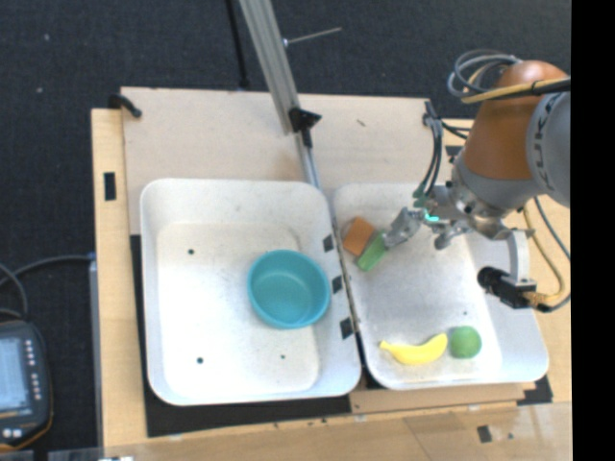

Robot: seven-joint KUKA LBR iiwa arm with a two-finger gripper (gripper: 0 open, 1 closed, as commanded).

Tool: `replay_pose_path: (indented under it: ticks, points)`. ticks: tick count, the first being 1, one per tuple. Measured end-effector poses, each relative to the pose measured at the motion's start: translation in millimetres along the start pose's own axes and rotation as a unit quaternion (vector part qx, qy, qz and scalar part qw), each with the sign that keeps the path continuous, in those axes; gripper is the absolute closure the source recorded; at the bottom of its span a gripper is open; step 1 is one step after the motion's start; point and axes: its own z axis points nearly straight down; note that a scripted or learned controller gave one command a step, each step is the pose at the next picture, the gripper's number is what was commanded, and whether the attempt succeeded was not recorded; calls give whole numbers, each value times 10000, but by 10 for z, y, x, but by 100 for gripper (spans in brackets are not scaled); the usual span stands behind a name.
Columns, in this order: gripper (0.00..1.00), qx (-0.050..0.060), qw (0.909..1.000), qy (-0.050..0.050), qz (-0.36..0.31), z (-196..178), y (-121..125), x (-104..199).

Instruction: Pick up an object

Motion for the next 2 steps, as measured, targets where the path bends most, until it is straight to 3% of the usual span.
replay_pose_path:
  ticks: [2]
  points:
    - [0, 27, 10000, -13, 14, 953, 10, -13]
